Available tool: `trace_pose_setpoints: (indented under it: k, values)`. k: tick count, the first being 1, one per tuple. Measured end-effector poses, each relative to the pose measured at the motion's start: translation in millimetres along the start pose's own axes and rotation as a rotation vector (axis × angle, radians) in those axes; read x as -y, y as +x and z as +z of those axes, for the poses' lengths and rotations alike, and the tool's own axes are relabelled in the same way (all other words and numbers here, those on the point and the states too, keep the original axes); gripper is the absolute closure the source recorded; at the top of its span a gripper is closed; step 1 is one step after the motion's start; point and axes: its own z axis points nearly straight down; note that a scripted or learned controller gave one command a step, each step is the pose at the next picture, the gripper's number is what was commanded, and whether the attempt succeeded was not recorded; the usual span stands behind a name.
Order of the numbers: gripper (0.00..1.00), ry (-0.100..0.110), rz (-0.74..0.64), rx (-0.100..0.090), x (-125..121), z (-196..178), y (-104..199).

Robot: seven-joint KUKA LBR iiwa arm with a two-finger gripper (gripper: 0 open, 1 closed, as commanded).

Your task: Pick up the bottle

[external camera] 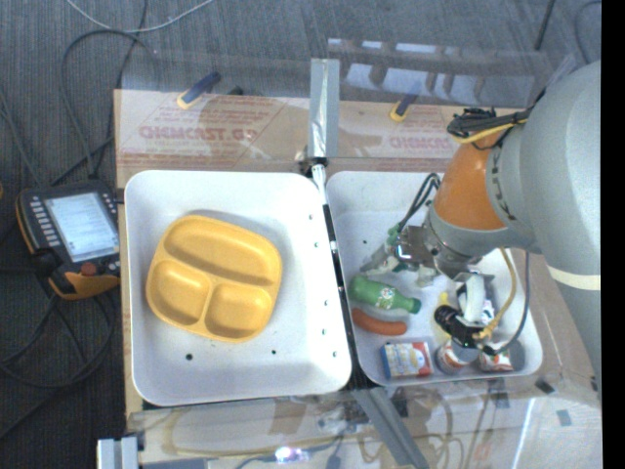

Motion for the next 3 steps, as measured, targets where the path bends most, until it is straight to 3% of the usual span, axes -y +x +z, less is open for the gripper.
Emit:
trace_pose_setpoints:
  k: [1,2,3]
  values:
    - [0.0,-0.002,-0.289,0.002,-3.3,-0.2,-1.9]
    - [0.0,-0.009,-0.312,0.001,38.9,-1.0,-6.6]
    - [0.0,0.007,-0.54,-0.003,-18.1,-8.5,-32.8]
